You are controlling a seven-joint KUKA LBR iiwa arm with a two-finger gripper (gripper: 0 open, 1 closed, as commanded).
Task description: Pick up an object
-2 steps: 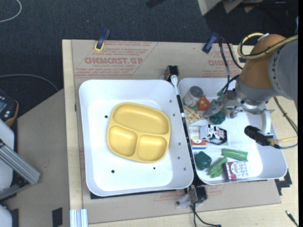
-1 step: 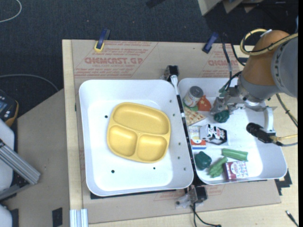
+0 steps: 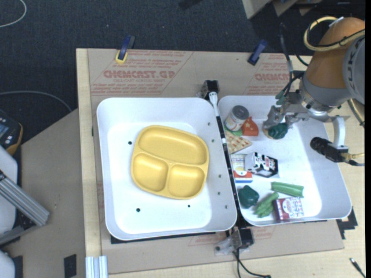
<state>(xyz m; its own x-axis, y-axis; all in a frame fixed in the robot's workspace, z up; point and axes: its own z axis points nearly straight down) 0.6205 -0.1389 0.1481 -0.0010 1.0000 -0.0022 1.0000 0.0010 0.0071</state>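
The grey arm reaches in from three o'clock; its gripper pinches a dark green object over the right bin, on a cardboard-covered bench.

A robot arm with a rounded orange band above a grey wrist section. A yellow cable loops beside the orange part. Its small metal pincer is grey, with dark cabling running along it.

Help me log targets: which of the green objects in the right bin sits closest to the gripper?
The dark teal-green lump directly at the gripper, apart from the green pieces at the bin's near end.
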